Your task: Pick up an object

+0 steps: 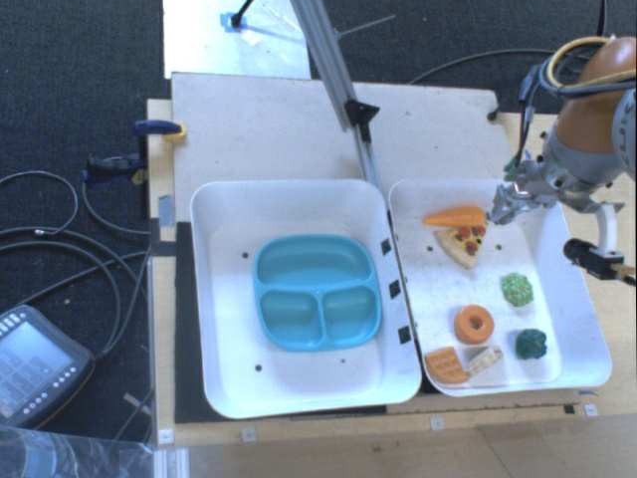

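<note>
The right bin [572, 297] holds several toy foods. An orange carrot [453, 217] lies near its far edge, just above a pizza slice [464, 245]. My gripper [498, 210] hangs at the carrot's right tip, touching or nearly touching it. Further forward are a light green bumpy ball [517, 289], an orange donut [474, 323], a dark green broccoli [530, 343], an orange waffle [446, 364] and a pale biscuit [486, 358].
In the left bin [224, 297] sits a blue divided plate [318, 292]. A grey pole [328, 58] slants down to the ridge between the bins. Black clips [395, 289] line that ridge. Cables and a pendant [35, 361] lie on the floor at left.
</note>
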Controlling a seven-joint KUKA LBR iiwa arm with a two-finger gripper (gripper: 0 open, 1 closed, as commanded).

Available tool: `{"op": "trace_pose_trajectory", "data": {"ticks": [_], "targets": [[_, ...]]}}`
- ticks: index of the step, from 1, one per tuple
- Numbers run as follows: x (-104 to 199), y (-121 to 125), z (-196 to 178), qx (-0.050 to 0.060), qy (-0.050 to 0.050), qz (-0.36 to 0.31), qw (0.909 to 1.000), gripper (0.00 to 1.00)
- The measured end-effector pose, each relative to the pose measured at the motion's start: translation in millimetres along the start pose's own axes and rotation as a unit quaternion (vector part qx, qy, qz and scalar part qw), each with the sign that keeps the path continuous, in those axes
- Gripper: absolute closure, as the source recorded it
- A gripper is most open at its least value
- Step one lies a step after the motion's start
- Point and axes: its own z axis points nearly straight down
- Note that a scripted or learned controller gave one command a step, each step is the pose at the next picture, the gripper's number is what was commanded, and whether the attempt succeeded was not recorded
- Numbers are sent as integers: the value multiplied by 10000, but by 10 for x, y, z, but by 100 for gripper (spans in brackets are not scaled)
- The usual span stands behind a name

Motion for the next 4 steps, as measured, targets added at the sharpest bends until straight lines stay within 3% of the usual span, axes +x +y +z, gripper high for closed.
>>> {"op": "trace_pose_trajectory", "data": {"ticks": [1,2,4], "targets": [[-12,-23,-644,-5,-3,-19,10000,100],[-12,-10,-756,21,5,-19,10000,100],[1211,-130,-863,37,23,-55,10000,100]]}}
